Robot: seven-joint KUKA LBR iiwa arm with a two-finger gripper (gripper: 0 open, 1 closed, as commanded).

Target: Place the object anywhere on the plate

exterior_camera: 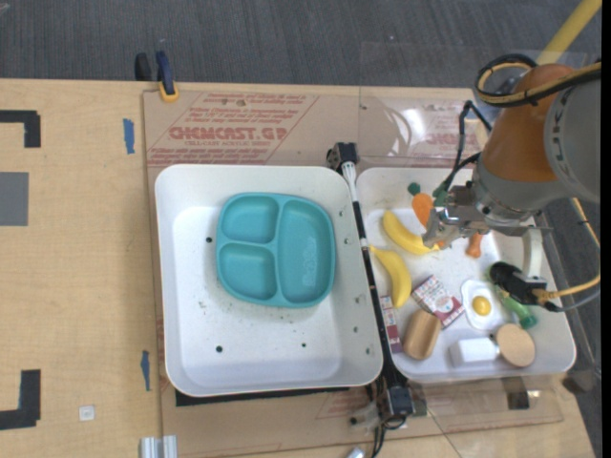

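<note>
- The fingers (pixel 441 229) hang low over a banana (pixel 405 235) in the right bin (pixel 563 351); cannot tell their spread.
- The teal plate (pixel 277 250) waits left, in the other bin (pixel 191 351).

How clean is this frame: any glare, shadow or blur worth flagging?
Camera view: light is even and soft; white glare sits on the clear sheet behind the right bin; the teal plate is sharp, with faint shadow at its rim; the arm is slightly soft, shading toys beneath.

A wooden bench (pixel 76 284) stands against what looks like dark grey carpet (pixel 286 17).
</note>
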